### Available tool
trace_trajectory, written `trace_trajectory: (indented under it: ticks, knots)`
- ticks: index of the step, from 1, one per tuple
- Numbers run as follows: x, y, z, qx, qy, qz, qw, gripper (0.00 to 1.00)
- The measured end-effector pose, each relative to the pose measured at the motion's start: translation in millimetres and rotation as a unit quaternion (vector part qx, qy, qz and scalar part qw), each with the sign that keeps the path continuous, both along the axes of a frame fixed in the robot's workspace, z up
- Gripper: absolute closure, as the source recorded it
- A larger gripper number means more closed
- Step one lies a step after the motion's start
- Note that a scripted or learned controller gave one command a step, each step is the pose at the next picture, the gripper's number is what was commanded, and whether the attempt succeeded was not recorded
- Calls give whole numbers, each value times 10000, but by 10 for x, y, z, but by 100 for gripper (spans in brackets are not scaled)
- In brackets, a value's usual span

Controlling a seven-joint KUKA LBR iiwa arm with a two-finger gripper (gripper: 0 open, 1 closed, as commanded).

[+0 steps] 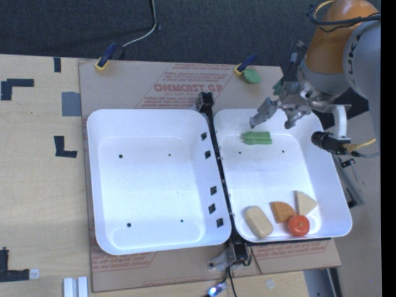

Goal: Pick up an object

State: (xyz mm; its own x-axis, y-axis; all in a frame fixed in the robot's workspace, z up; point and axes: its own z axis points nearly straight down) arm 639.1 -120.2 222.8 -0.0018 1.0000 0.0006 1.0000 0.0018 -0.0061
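Note:
My gripper hangs open over the far part of the right bin, its two fingers spread wide with nothing between them. Just below and left of it lies a green ridged object on the bin floor. At the bin's near edge sit a beige bread-like piece, an orange wedge, a pale cheese-like wedge and a red tomato-like ball.
The left bin sits beside the right one, joined by a black divider. A small green object lies on the cardboard behind the bins. Blue-yellow clamps hold the board's far edge.

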Motion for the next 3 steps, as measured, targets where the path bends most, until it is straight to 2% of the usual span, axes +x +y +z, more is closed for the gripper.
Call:
trace_trajectory:
  ticks: [1, 2, 3]
  knots:
    - [233, 56, -1208, 6, 53, 6, 10000, 0]
    - [255, 51, -1073, 1, 31, 10, 10000, 100]
    - [-224, 685, 5, 9, -49, 22, 10000, 100]
